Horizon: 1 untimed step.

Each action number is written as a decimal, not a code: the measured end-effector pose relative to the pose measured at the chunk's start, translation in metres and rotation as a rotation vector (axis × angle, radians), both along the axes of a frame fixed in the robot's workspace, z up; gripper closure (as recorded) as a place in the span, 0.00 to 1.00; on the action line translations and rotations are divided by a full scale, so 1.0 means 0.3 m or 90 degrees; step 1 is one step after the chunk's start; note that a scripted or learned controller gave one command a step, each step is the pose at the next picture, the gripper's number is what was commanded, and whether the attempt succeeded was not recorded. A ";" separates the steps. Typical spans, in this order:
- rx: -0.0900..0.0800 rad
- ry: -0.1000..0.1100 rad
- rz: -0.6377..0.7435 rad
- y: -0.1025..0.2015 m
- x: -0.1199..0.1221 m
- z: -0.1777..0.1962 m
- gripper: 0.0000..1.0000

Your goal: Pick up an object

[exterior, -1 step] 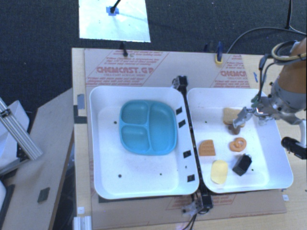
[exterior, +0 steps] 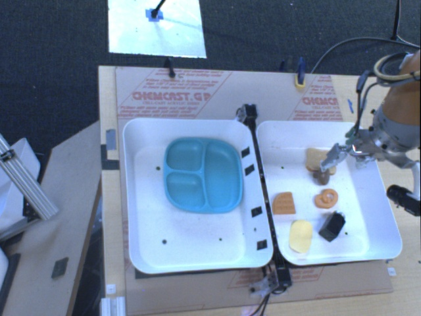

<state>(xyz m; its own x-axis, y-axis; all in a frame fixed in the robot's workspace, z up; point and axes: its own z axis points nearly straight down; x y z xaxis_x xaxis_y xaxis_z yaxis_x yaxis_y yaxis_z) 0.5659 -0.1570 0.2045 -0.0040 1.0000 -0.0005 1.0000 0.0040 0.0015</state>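
While the arm (exterior: 398, 104) is reaching in from the right, the right bin (exterior: 385, 206) is carrying five small things. Nearest the camera, a pale yellow piece (exterior: 300, 236) is lying with its long axis running near to far, and a black block (exterior: 332, 226) is sitting tilted just beside it. Farther back, an orange wedge (exterior: 283, 203) and an orange ring (exterior: 325, 198) are lying apart. Beyond them, a tan bread-like piece (exterior: 318, 157) is lying flat, and the tool (exterior: 323, 171) is hanging at its near edge; whether it is open or closed I cannot tell. A blue divided plate (exterior: 201, 175) is resting in the left bin (exterior: 141, 203) on the table (exterior: 197, 91).
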 end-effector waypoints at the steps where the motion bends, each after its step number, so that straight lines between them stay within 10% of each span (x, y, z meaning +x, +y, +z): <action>1: 0.000 0.002 -0.002 -0.012 0.012 -0.204 0.00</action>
